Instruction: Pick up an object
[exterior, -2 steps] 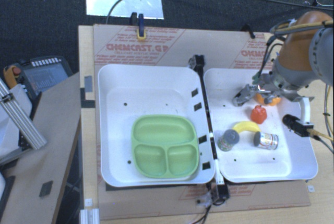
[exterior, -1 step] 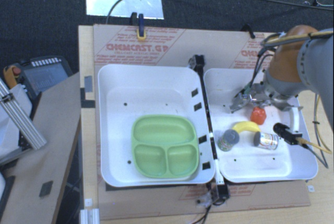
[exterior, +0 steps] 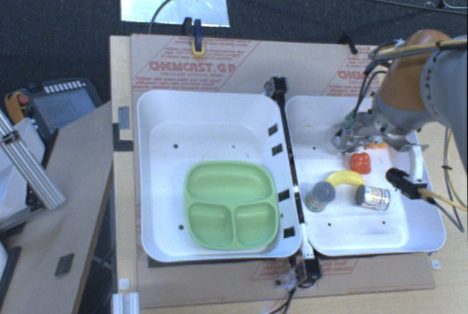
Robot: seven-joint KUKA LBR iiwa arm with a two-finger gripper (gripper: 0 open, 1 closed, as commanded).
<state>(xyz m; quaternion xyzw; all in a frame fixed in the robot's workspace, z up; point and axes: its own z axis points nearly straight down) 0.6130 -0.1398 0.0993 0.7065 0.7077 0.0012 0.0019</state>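
Gripper (exterior: 352,138) near right bin (exterior: 316,109), above orange object (exterior: 360,162)

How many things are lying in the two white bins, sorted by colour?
Green: 1, the divided plate in the left bin
Yellow: 1, the banana
Orange-red: 1, a small object below the end effector
Grey or silver: 2, a round can and a can on its side
Total: 5

A: Can any lettering be read here?
B: Yes. The brown board (exterior: 219,60) under the bins bears "CHEMCAST GP" in red, printed once behind the left bin and again at the right, partly covered.
A: And the small can (exterior: 374,197)?
B: Its label is too small to read.
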